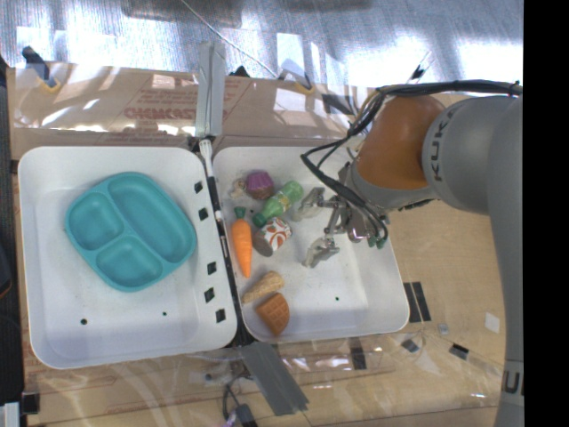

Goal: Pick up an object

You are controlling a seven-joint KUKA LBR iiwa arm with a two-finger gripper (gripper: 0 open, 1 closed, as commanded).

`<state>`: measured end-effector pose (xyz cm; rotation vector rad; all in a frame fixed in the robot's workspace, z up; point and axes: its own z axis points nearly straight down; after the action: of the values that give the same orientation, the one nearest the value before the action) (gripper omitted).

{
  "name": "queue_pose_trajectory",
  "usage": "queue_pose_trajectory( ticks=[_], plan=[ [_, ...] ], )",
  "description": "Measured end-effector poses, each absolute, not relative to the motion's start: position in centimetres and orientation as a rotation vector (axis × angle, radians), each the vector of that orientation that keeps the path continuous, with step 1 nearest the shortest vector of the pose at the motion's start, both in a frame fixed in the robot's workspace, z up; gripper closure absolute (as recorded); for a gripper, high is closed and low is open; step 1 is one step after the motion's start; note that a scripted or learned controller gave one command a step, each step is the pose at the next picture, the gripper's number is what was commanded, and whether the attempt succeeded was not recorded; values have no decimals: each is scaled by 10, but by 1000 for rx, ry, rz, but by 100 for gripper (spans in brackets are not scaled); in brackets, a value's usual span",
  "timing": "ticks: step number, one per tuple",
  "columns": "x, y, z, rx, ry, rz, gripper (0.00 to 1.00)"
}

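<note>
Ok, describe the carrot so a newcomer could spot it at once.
Look in the right bin, along its left wall beside the divider. The carrot lies there lengthwise, green top pointing away. It is the one bright orange, tapered piece; the bread below it is pale tan.

Smooth matt teal plastic tray [131,229]; glossy white bins [53,327].

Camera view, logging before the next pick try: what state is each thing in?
gripper: open, over the right bin, holding nothing
carrot: lying flat by the divider
green bottle: on its side
teal plate: flat in the left bin
right bin: holds the toy foods
</note>
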<state>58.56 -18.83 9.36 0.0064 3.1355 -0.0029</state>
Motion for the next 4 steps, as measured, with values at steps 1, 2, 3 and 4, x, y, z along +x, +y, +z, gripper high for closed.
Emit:
queue_pose_trajectory(
  ticks=[1,2,3,4],
  plan=[
    [588,-186,105,-10,3132,-4,100],
    [591,-180,207,-99,3127,-6,100],
    [535,-163,197,-394,3116,-1,100],
    [488,-157,201,-836,3029,1,100]
  ],
)
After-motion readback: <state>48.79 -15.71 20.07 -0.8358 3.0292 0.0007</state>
